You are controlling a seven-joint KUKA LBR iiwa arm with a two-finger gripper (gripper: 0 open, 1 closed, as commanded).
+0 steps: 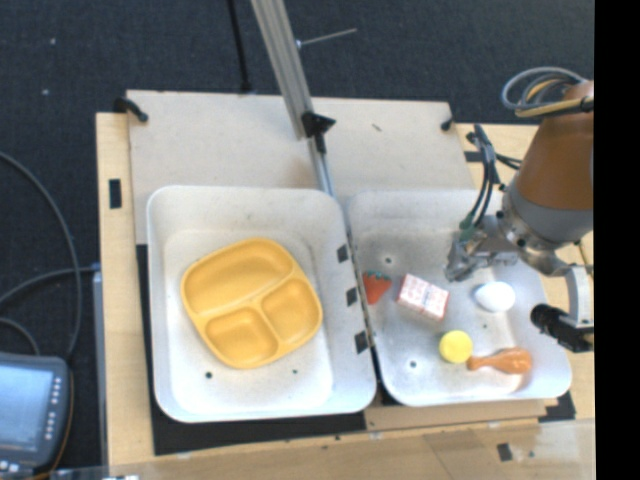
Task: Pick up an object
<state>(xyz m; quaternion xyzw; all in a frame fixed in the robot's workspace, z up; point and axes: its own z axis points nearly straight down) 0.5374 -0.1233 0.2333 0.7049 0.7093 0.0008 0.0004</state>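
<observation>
Dark carpet surrounds bench w/ two white bins: left bin [165,368] holds yellow divided tray [250,301], right bin [400,223] holds gripper [462,263] at approx. 1 o'clock, jaw state can't be told, w/ white egg [493,296], pink-white box [422,297], yellow ball [456,346], orange drumstick [500,362] toward 5 o'clock.

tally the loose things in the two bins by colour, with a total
Yellow: 2, the divided tray in the left bin and the small round piece in the right bin
Red: 1, small item
Red and white: 1, box
White: 1, egg-like item
Orange: 1, long item
Total: 6
</observation>
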